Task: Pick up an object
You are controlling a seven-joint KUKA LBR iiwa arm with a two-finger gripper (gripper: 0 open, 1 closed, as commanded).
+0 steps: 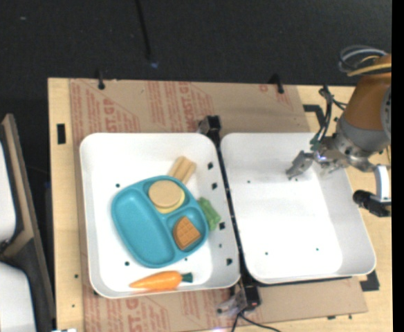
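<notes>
You see the gripper (306, 164) over the right bin's (285, 254) back edge, jaws apart, gripping nothing; the tray (136, 223) and carrot (157, 280) lie in the left bin (95, 185).

The blue tray (143, 230) looks like smooth, glossy plastic; both white bins (95, 206) look smooth and matt; the table (147, 106) shows printed cardboard.

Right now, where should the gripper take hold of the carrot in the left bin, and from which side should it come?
Probably at the orange body of the carrot, near its middle, coming from above. It lies flat and alone along the near wall of the left bin, so the fingers should close across its narrow width, clear of the blue tray.
</notes>
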